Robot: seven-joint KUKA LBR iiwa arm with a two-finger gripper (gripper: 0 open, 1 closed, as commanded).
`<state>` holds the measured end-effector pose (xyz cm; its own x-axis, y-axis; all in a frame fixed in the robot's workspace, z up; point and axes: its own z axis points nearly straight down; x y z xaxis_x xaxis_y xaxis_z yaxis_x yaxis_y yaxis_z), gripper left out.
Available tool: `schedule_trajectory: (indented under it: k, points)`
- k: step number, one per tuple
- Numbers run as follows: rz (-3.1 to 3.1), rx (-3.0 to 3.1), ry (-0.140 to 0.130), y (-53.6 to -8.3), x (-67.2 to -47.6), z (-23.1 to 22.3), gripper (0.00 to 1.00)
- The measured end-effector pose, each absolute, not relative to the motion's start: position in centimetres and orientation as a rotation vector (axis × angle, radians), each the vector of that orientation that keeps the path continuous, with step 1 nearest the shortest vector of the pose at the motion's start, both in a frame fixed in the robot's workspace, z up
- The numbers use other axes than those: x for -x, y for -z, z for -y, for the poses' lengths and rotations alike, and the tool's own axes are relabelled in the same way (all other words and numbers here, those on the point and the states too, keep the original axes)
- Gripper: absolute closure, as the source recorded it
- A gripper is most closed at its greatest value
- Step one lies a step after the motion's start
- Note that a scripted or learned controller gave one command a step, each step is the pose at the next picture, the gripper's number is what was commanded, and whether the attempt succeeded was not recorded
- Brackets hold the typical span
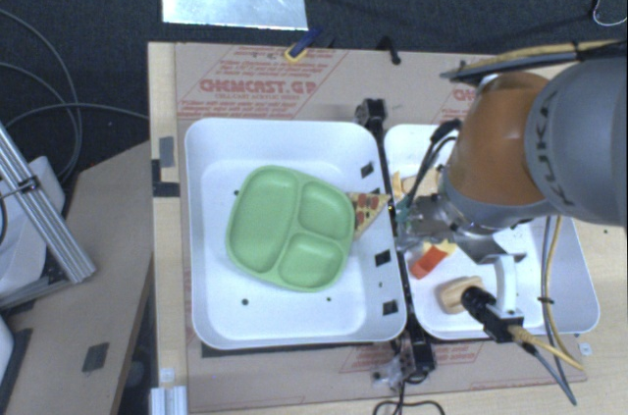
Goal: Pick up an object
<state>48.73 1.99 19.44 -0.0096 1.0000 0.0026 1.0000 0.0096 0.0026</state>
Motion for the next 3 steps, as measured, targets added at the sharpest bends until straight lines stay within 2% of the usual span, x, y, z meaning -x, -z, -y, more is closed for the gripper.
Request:
schedule_trajectory:
  k: [1, 2, 3]
  points:
    - [2.232, 2.211, 0.005, -20.9, -48.7, -6.3, 1.0]
    - [2.223, 2.235, 0.01, -28.7, -48.8, 1.8, 1.0]
    - [2.218, 2.228, -0.001, -26.7, -48.9, 7.2, 1.0]
